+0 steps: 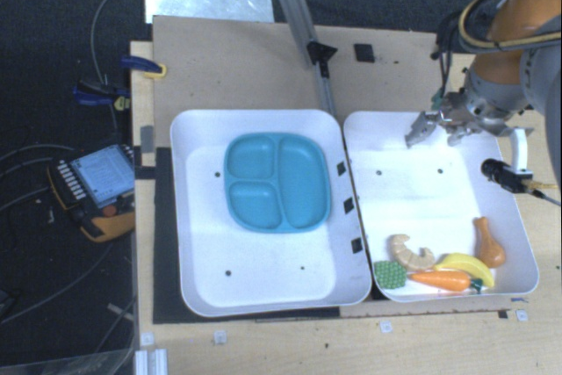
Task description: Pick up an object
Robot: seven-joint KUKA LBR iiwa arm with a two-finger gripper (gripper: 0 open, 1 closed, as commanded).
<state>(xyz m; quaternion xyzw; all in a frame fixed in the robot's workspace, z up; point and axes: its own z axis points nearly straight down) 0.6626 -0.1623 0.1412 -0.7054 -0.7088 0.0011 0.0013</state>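
Two shallow white bins sit side by side on the bench: the left bin [198, 277] holds one blue divided plate [277, 182] with three compartments, lying flat near its middle, and the right bin [421, 180] holds five small toy foods, all bunched along its near edge. Counted from the left, these are one green leafy piece [391, 275] in the near-left corner, one pale beige curled piece [411, 252] just above it, one orange carrot [439, 280] lying lengthwise along the rim, one yellow banana [469, 264] touching the carrot from behind, and one brown drumstick-shaped piece [488, 243] standing slantwise near the right wall. The gripper [436, 126] hangs over the far edge of the right bin, well apart from the cluster of foods, with its two fingers spread apart and nothing between them. The grey arm with its orange band [525, 18] comes in above it from the right. Between the gripper and the foods the bin floor lies bare. A grey metal pole [294, 0] slants down to the gap between the bins. Off the bench to the left lie one blue-screened handheld device [97, 180] and one clamp [110, 90] with cables.
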